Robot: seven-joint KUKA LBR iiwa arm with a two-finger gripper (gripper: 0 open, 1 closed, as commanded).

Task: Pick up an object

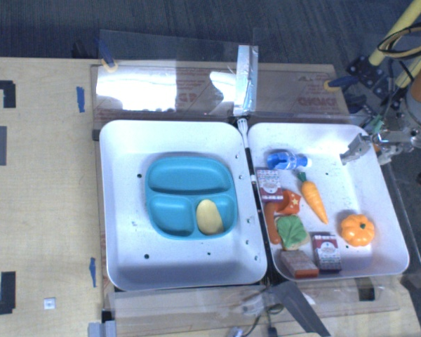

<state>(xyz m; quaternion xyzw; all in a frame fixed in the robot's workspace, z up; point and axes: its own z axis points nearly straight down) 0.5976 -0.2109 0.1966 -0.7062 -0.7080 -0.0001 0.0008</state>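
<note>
The right bin holds several toy foods and packets. Among them are a blue bottle, a carrot, a small orange pumpkin, a red vegetable and a green leafy piece. There are also a red-and-white carton, a second small box and a brown bar. My gripper hangs over the bin's far right corner, above and right of the carrot. It is open, with nothing between its fingers.
The left bin holds a blue divided plate with a yellow potato-like piece in its right compartment. A clear upright panel stands behind the bins. Cables and the arm crowd the upper right.
</note>
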